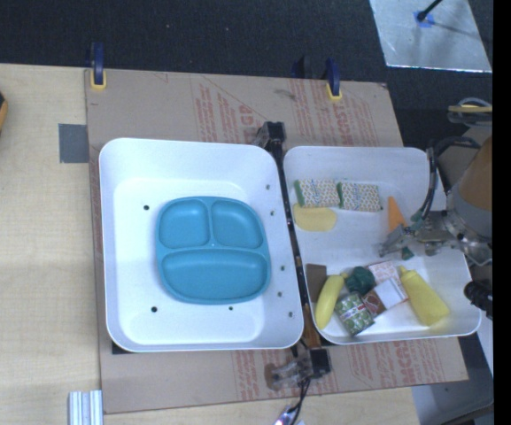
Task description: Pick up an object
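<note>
The arm [472,184] shows a rounded orange-brown section over a grey body at the picture's edge. A thin dark cable [431,180] loops along its side. The claw [403,240] is grey metal with slim, pointed fingers reaching out from a cluttered grey wrist block [445,231].

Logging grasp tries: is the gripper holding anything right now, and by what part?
Cannot be told. The gripper sits low in the right bin beside an orange piece, but the view is too small to show a hold.
</note>
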`<move>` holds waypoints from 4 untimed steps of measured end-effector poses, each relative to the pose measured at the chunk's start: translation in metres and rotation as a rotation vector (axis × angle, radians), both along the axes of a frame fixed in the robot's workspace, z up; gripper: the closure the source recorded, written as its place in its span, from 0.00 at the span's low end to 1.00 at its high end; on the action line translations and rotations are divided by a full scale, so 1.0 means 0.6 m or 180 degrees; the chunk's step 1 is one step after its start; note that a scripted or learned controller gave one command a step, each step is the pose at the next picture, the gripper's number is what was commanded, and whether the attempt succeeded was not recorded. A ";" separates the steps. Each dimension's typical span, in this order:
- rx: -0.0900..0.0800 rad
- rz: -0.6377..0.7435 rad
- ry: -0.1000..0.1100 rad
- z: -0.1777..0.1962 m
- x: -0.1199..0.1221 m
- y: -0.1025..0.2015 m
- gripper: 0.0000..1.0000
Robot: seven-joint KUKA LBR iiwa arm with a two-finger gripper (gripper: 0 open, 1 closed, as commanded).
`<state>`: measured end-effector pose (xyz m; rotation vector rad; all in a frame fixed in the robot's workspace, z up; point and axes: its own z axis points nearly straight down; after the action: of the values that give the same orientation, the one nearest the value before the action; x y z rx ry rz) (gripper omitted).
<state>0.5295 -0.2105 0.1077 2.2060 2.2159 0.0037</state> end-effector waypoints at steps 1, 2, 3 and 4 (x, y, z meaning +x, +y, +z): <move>0.0025 0.0017 0.0033 -0.026 0.104 0.041 0.00; 0.0029 0.0025 0.0034 -0.003 0.172 0.153 0.00; 0.0027 0.0011 0.0061 0.012 0.167 0.144 1.00; 0.0021 -0.0021 0.0045 -0.010 0.078 0.031 1.00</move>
<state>0.5766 -0.1921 0.1017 2.2236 2.2189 -0.0047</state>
